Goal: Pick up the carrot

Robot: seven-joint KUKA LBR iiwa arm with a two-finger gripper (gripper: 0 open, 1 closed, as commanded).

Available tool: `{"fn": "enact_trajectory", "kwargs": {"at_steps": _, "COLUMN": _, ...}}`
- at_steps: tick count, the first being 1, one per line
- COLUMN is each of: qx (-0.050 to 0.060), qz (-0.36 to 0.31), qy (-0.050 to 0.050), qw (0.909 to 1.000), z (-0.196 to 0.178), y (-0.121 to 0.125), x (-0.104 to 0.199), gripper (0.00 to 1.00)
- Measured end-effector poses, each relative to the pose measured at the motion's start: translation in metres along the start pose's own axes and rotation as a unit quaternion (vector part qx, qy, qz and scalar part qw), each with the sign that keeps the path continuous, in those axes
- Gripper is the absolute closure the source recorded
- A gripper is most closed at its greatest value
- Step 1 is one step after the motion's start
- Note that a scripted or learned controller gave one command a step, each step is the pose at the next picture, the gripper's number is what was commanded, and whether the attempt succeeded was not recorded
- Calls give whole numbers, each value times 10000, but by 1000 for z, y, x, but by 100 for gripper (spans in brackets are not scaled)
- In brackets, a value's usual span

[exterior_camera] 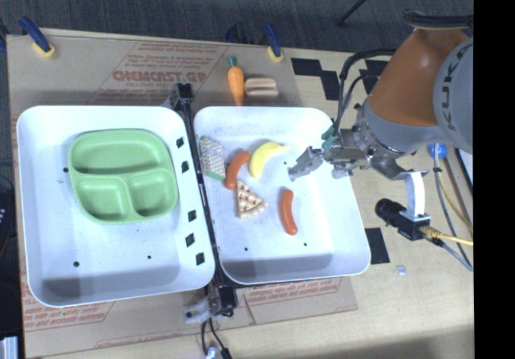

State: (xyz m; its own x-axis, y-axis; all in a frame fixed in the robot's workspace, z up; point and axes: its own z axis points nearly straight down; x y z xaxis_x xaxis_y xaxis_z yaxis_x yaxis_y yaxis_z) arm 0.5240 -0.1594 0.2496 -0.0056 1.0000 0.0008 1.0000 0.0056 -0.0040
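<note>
I see the gripper (306,162) over the right bin (346,229), near its right wall; I cannot tell its state. The carrot (236,170) lies in the same bin, to the gripper's left in the camera view, beyond the banana (265,158), which sits between them. The carrot's long axis runs nearly top to bottom, slightly tilted. I judge the coming move a leftward traverse past the banana.

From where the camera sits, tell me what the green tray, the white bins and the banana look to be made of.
Green tray: probably moulded plastic, matte, with soft rounded compartment walls and one even colour.
White bins: likely thin formed plastic, smooth and slightly glossy, with rounded corners and rolled rims.
Banana: looks like a toy, plastic or rubber, uniformly bright yellow and faintly shiny; which of the two can't be told.
</note>
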Motion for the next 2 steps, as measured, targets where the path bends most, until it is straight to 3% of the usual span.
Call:
{"fn": "enact_trajectory", "kwargs": {"at_steps": 1, "qx": -4, "qz": 1333, "qy": -3, "qw": 9911, "z": -39, "y": 44, "x": 36, "gripper": 0}}
{"fn": "enact_trajectory", "kwargs": {"at_steps": 2, "qx": 16, "qz": 1657, "qy": 2, "qw": 9862, "z": 59, "y": 59, "x": 84, "gripper": 0}}
